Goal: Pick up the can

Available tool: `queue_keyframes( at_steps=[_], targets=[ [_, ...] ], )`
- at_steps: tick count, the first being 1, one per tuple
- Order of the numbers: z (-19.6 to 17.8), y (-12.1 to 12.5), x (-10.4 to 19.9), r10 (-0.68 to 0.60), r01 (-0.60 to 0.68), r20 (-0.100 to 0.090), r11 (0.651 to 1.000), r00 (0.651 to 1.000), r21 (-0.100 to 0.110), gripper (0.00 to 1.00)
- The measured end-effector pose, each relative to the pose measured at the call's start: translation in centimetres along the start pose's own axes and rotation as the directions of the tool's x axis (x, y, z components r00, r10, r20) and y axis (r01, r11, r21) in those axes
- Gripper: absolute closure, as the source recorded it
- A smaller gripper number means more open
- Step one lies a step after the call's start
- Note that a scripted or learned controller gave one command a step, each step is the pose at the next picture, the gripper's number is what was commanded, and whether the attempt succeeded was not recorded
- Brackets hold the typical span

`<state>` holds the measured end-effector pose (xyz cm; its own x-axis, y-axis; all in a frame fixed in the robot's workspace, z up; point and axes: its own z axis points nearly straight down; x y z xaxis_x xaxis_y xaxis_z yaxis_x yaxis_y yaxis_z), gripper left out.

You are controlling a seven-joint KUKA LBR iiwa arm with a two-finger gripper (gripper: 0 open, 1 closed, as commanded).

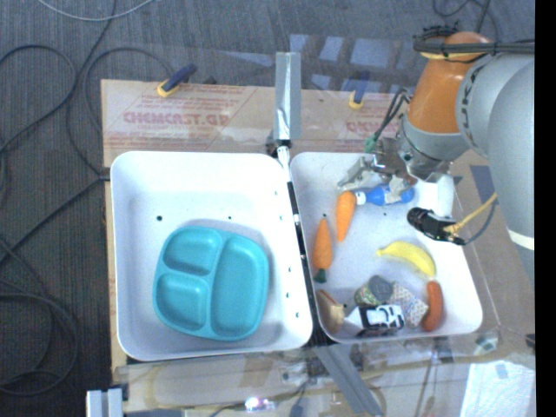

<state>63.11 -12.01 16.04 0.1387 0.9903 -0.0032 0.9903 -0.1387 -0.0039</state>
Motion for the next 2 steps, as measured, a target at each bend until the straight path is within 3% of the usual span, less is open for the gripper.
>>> queue_keyframes(
  at_steps=[1, 2],
  targets=[
    [2.4, -6.4, -0.9, 0.076, -0.076, -0.002, 0.997, 0.997, 0.001, 0.00],
    [7.1, -11.6, -3.1, 0.041, -0.041, -0.005, 0.999, 0.999, -0.015, 0.00]
  ],
)
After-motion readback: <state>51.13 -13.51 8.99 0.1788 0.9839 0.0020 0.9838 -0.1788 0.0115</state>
